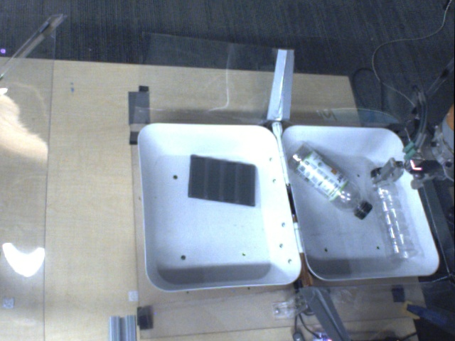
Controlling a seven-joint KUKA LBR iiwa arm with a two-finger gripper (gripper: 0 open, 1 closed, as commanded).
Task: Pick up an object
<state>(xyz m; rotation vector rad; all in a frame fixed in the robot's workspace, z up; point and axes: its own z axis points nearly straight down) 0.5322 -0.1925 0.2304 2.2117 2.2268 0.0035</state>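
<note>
A clear plastic bottle with a black cap lies on a slant in the middle of the right bin. A second clear bottle lies along that bin's right side. In the left bin a flat dark grey ribbed slab rests near the centre. My gripper reaches in over the right bin's right rim, just above the top end of the second bottle and right of the capped bottle. Nothing shows held in it.
A metal divider post stands behind the joint between the bins. Clear plastic sheets border the bench at the back and left. Cables and arm hardware crowd the right edge.
</note>
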